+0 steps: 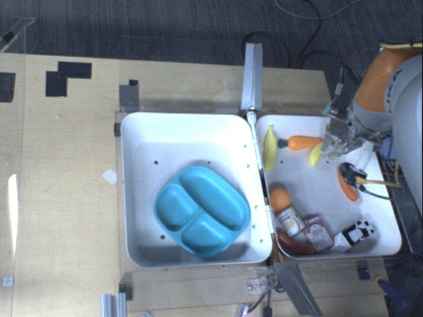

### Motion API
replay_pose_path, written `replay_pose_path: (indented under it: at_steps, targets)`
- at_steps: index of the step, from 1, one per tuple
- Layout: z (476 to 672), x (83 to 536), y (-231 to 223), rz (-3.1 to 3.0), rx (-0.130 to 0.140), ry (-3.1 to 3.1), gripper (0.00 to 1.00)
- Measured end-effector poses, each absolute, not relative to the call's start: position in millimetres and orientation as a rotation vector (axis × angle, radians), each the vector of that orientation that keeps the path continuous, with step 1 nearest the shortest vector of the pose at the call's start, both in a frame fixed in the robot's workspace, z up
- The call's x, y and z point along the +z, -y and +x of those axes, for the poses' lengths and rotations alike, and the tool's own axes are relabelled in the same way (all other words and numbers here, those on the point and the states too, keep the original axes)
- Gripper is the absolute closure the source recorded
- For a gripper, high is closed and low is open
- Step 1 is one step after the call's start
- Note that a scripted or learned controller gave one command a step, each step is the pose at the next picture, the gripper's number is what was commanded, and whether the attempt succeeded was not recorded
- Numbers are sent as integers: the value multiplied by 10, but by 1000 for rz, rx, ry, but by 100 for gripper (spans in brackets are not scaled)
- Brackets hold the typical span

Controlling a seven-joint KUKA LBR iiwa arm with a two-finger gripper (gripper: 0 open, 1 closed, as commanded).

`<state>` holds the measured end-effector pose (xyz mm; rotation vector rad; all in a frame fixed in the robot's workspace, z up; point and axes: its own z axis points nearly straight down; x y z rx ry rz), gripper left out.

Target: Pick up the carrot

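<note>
Dark carpet is lying beyond the pale wooden tabletop (pixel 59 197), on which two shallow white bins are being carried side by side. The left bin (pixel 142 137) is being occupied by a blue divided plate (pixel 202 209) toward its 5 o'clock corner. In the right bin (pixel 390 233), the carrot (pixel 301 143) is lying flat near the 12 o'clock wall, its green end pointing toward 9 o'clock, just beside a yellow banana (pixel 269 148) that is resting along the dividing wall. A second yellow piece (pixel 316 154) is touching the carrot's tip at 3 o'clock. Farther toward 6 o'clock an orange (pixel 280 198), some packets (pixel 316 234) and a black-and-white item (pixel 358 232) are being seen; another orange piece (pixel 347 183) is lying toward 3 o'clock.

The claw (pixel 334 140) is being held low over the bin, just at 3 o'clock of the carrot's tip, and whether it is open or closed cannot be told from this angle. Nothing is being shown between it and the carrot, so the carrot is judged as not yet grasped. The approach looks nearly done; closing on the carrot and lifting it are judged to be left.
</note>
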<state>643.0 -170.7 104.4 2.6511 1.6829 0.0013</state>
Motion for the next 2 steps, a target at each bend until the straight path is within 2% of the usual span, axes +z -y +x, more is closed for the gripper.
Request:
replay_pose_path:
  at_steps: [1, 2]
  targets:
    - [6427, 1043, 1708, 2652, 0, -1683, 0]
    - [6681, 944, 1775, 2625, -22, -1762, 0]
